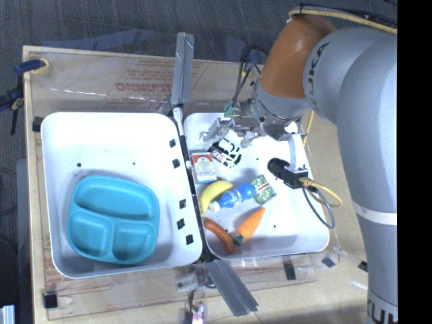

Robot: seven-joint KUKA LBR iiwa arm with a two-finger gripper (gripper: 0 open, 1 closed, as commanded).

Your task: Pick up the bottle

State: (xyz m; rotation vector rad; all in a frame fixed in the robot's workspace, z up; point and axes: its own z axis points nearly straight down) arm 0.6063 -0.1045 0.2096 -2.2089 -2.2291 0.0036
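The gripper (227, 151) hangs above the bottle (236, 196) in the right bin (307, 229), ready to grab; whether it is open cannot be told.

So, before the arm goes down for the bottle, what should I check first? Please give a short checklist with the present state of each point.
1. Bottle is in the right bin: ok.
2. Bottle lies free: not ok, the banana touches it and the carrot is close below.
3. Gripper is above the bottle: not ok, it sits toward the bin's far end.
4. Gripper open: cannot tell.
5. Gripper carries nothing: cannot tell.
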